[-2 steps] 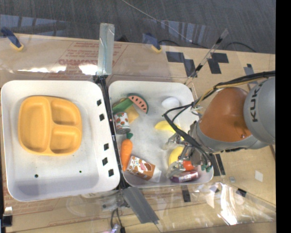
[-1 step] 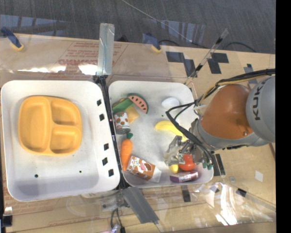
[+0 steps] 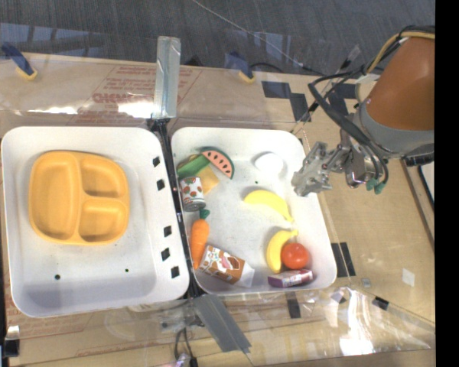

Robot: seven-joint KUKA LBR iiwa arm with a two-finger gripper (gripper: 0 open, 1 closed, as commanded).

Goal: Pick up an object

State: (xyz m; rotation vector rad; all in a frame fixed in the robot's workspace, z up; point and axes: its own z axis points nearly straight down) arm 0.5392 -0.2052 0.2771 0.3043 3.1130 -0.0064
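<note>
Dark carpet runs along the top of the view, and below it sits the counter [image 3: 382, 281], tan and taped in places, bearing two white bins side by side.

On the left, one bin [image 3: 76, 281] holds an orange divided tray [image 3: 78, 197], lying flat in its upper half.

On the right, the other bin [image 3: 314, 205] is crowded. Near its upper left corner lies a watermelon slice [image 3: 218, 161], just above a pale yellow block [image 3: 209, 180]. Beside the dividing wall stands a small can [image 3: 193, 193], and below it a carrot [image 3: 200, 239] points down toward a brown carton [image 3: 222, 264] lying on its side. A white cup [image 3: 267, 162] rests near the top wall. One banana [image 3: 266, 202] lies in the middle, and a second banana [image 3: 276, 249] curves lower down, touching a tomato [image 3: 294, 255]. Just beneath the tomato is a dark purple thing [image 3: 291, 279] against the bottom wall.

My arm comes in from the right, its orange band [image 3: 402, 82] high above the counter's right edge. My fingers [image 3: 312, 173] hang over the right rim of the crowded bin, near its upper right corner, above and to the right of the middle banana. They look splayed apart, with nothing between them. Black cables loop around my wrist.
</note>
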